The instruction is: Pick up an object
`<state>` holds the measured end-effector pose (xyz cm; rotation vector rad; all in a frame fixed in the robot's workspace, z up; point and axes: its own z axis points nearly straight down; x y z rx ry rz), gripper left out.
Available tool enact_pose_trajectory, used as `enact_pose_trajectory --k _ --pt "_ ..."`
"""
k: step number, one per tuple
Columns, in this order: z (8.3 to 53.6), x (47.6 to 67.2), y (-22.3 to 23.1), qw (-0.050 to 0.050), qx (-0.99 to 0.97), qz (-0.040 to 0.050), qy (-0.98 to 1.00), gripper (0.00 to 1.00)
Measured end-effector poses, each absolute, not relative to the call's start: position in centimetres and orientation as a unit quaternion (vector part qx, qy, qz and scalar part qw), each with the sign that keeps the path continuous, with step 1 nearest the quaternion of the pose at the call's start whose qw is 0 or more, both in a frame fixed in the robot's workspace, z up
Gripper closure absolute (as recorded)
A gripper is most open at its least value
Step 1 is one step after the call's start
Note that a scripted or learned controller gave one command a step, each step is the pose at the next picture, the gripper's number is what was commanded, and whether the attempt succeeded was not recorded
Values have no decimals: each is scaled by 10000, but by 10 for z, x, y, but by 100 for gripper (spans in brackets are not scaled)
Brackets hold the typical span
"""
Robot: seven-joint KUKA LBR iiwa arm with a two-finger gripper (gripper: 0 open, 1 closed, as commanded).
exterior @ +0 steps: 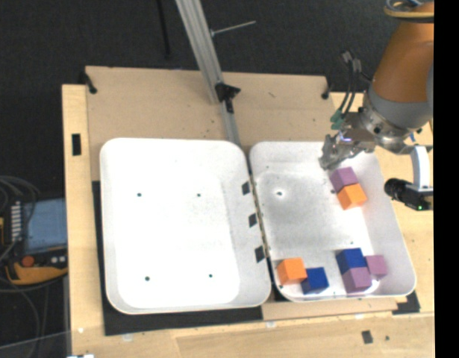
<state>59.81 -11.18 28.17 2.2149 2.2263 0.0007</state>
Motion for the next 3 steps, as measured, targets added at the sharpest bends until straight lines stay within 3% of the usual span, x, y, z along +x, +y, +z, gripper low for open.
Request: enact_pose_trajectory --k 1,3 --pt "276 609 -55 -5 7051 -1 7091 100" --pt "256 605 43 -3 7047 2 7095 100"
